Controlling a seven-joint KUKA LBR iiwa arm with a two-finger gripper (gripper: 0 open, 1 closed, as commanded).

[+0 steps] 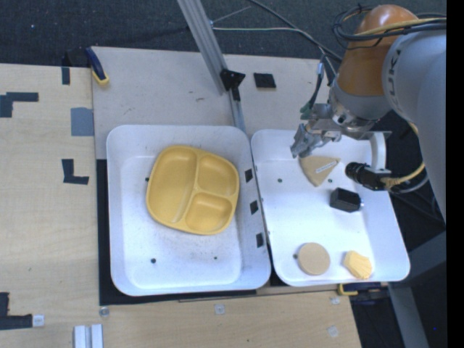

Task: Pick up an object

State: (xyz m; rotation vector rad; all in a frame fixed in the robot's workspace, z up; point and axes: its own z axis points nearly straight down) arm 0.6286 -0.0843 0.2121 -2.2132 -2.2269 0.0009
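You see the hand (pixel 307 141) over the far-left part of the right bin (pixel 290 216), just beside the tan wedge (pixel 320 168), which lies flat on the bin floor. You cannot tell how far open the hand is, and nothing shows in its grasp. Near the wedge lies a small black block (pixel 346 199). At the bin's near end lie a round tan disc (pixel 314 259) and a yellow chunk (pixel 358 264), close together. The left bin (pixel 130 252) on the tabletop (pixel 43 216) holds a yellow divided plate (pixel 193 189).

Even overhead light, soft faint shadows, mild glare on bins (pixel 119 194), slightly soft focus
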